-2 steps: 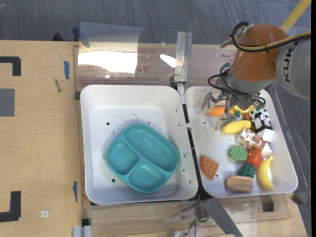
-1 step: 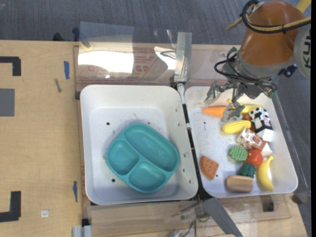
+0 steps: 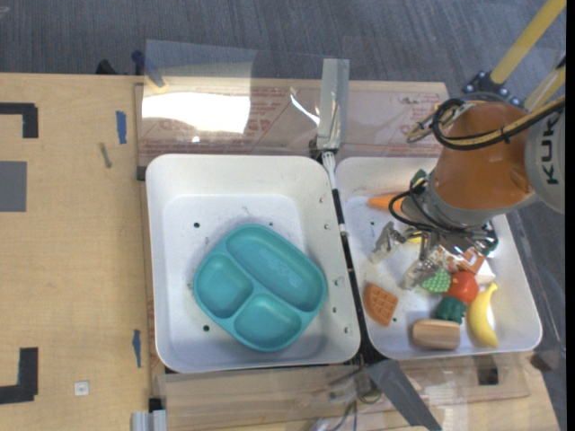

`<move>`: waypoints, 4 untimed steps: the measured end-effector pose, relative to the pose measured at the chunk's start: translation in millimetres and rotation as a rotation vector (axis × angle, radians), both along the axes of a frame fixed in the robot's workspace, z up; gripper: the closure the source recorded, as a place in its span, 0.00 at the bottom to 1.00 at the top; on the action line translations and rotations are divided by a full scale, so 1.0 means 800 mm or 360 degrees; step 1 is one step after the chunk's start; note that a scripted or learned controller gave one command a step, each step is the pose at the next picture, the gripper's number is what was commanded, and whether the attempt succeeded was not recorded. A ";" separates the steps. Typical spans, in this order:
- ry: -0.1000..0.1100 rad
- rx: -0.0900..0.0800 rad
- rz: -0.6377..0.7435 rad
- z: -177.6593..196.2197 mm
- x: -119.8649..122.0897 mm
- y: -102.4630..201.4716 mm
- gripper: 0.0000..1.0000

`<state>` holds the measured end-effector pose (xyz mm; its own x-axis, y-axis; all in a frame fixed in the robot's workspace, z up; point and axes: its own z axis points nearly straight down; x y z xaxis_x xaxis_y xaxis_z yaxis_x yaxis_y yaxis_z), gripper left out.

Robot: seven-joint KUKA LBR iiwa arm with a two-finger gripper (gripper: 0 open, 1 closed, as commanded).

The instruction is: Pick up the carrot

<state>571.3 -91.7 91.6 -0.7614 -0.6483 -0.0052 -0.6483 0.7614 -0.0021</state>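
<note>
Carrot (image 3: 383,201): orange tip showing in the right bin (image 3: 526,330), at about ten o'clock from the gripper (image 3: 415,257), long axis roughly nine-to-three, its far end hidden under the arm. Gripper: fingers spread, nothing between them, hanging over bare bin floor. Writing: partial letters "KU" on the arm.

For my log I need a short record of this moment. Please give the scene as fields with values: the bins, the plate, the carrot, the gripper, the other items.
left bin: holds a teal divided plate
right bin: holds toy foods, arm above it
carrot: orange tip at the bin's far left part, rest hidden under the arm
gripper: low in the right bin, beside the carrot, nothing seen between its fingers
other items: waffle, bread roll, banana, tomato
</note>
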 end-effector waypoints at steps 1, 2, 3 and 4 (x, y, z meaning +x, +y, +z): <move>0.0001 0.0000 0.0002 -0.001 0.000 0.001 0.00; -0.0004 0.0002 -0.0434 -0.007 0.055 -0.006 0.00; -0.0008 0.0000 -0.0046 -0.006 0.109 -0.025 0.00; -0.0001 0.0002 -0.0033 -0.006 0.095 -0.012 0.00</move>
<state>647.3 -100.9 86.7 -0.7745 -0.6325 -0.0065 -0.6325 0.7745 -0.0018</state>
